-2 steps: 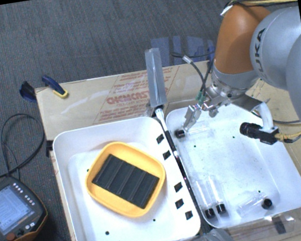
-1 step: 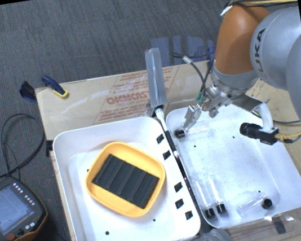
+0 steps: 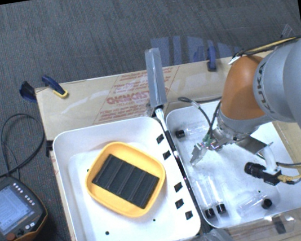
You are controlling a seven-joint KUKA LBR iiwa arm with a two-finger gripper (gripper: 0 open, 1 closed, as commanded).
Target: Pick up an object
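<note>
Claw [image 3: 197, 154] over right bin [image 3: 297, 178]

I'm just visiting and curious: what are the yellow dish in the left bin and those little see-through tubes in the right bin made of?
The yellow dish looks like moulded plastic: uniform colour, rounded rim, soft sheen. Its dark ribbed insert seems matte plastic or rubber; I can't tell which. The clear tubes look like transparent plastic or glass with black caps, since the white bin shows through them.
</note>
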